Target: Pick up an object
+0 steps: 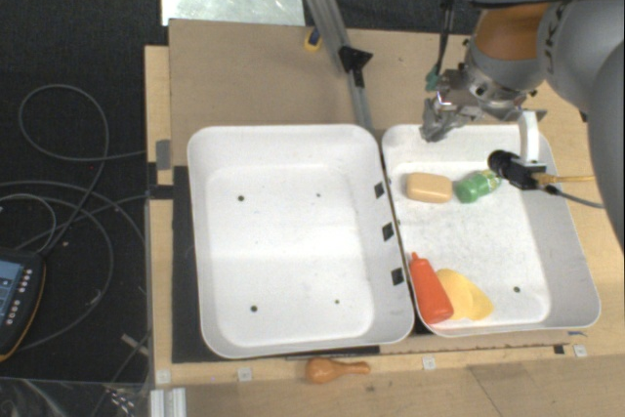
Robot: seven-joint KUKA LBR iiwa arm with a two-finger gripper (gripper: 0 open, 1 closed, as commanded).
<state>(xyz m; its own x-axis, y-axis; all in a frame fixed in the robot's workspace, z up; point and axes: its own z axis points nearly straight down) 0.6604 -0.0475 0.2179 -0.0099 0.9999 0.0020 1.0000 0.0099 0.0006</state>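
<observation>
Red bottle (429, 287) — long axis near-vertical, cap up-frame

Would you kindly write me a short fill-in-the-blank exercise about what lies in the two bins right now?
1. The tan block lies in the ____ bin as the camera sees it.
2. Right beside the tan block lies a ____ object.
3. The red bottle touches a ____ object at the bin's near edge.
4. The pincer hangs above that bin's ____ rim.

Missing words: right; green; yellow; far
</observation>
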